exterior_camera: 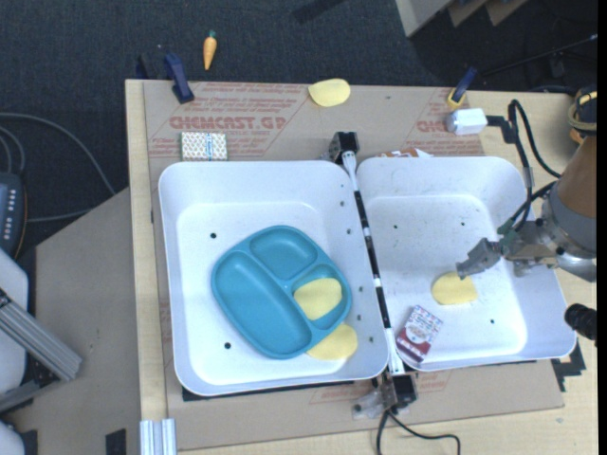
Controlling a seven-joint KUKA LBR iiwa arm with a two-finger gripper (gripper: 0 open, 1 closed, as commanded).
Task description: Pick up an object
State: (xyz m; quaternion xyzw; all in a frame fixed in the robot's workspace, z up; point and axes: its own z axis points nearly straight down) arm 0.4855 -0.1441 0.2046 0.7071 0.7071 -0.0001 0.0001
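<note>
So the claw (477, 260) is down in the right-hand bin (493, 192), and the yellow blob (455, 290) it's presumably after lies just below and a touch left of it, near but apart. Honestly can't tell from this angle how the claw is set, it's just a grey smear. The blob looks like a small, light, smooth plastic-or-foam thing, probably a bit slippery and low, so I'd pinch across its narrow width at the middle. A red-and-white packet (419, 332) lies further down-left, flat against the bin edge.
</note>
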